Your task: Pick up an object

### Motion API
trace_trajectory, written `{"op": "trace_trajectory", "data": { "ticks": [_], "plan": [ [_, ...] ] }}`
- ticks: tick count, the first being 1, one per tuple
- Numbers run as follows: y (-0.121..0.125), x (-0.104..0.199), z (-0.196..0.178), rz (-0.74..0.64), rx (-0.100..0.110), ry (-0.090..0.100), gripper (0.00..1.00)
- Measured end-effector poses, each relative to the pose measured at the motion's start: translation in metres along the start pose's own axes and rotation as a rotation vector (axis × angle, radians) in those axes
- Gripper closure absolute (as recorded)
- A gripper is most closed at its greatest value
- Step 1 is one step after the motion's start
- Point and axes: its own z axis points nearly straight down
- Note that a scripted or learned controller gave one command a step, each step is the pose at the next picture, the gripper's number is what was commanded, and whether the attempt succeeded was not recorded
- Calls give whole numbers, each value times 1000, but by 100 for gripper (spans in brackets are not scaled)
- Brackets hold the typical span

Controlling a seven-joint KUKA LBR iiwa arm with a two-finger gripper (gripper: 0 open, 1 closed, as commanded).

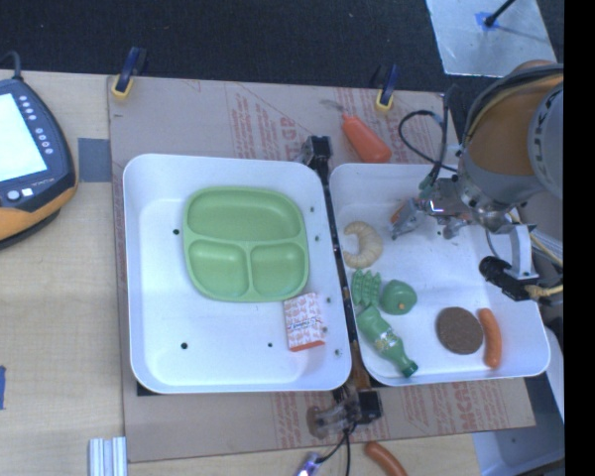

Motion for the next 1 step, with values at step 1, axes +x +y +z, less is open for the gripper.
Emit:
{"op": "trace_trajectory", "data": {
  "ticks": [1],
  "plan": [
    [38, -39, 36, 4, -2, 1, 0]
  ]
}}
